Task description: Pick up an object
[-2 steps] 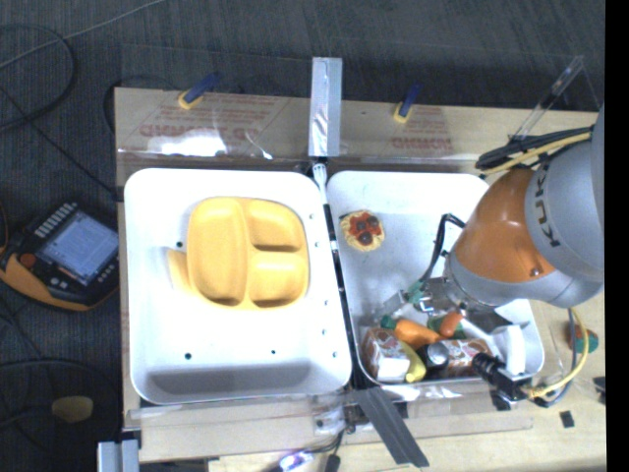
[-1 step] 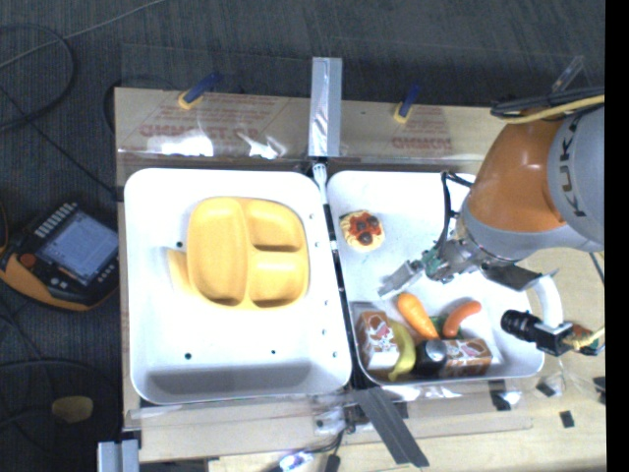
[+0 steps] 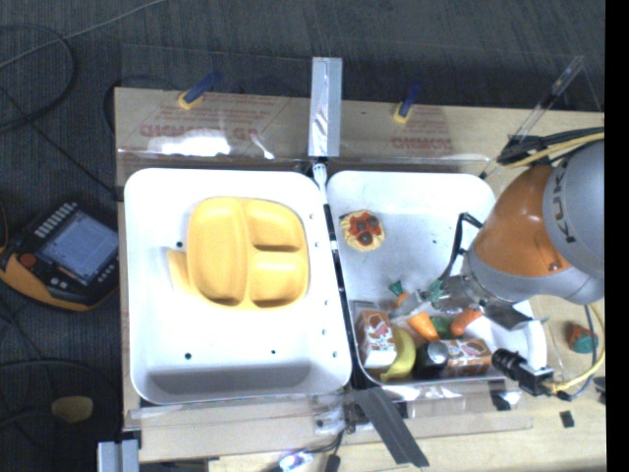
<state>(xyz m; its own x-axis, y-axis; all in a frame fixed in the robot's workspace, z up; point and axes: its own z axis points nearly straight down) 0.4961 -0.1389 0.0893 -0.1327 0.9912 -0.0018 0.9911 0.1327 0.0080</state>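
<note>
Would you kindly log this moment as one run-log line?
arm: low over right bin | gripper: among clutter | banana: near front wall | left bin: yellow tray

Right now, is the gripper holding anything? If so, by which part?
Cannot be told. The gripper is down in the right bin among the pile of toy food, but the arm hides whether anything sits between its fingers.

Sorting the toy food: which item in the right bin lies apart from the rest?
The small pizza, round with red topping, alone near the right bin's upper left; the others crowd its lower edge.
</note>
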